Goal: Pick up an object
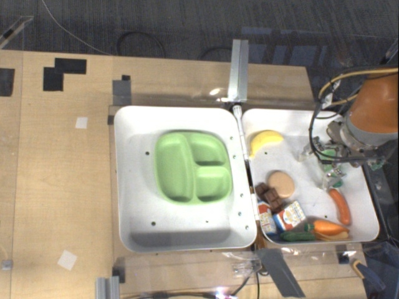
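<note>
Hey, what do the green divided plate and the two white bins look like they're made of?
The green divided plate looks like molded plastic with a matte finish: uniform color, rounded compartment walls, only soft highlights. The left bin and right bin look like smooth, slightly glossy white plastic, judging by their rounded corners and faint sheen, though coated metal is possible.

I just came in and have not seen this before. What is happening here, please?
A grey robot arm with an orange band reaches in from the right over the right bin, which holds toy food: a yellow piece, a round bun, a sausage, a carrot. The gripper hangs just above the sausage. The left bin holds a green divided tray.
</note>
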`<state>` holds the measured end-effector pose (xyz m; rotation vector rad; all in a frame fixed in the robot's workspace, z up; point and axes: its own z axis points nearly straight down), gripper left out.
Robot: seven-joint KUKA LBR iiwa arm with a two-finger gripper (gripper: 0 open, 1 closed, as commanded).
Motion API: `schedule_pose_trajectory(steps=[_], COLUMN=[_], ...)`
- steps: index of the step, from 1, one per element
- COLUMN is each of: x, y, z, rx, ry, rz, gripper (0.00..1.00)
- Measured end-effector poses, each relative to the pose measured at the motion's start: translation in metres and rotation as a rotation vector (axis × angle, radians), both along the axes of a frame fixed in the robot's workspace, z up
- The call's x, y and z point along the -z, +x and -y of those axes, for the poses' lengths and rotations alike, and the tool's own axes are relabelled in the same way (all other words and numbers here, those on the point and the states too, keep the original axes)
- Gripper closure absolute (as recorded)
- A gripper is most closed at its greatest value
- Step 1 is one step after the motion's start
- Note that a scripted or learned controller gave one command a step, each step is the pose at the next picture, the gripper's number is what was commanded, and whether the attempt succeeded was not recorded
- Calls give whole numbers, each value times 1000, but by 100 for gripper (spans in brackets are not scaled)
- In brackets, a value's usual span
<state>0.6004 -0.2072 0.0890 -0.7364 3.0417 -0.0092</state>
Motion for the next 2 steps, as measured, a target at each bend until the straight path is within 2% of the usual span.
schedule_pose_trajectory(steps=[1,2], x=[-1,-17], y=[-59,-52], z=[-2,-3], rx=[10,4], ry=[1,-1], rz=[1,23], gripper=[0,100])
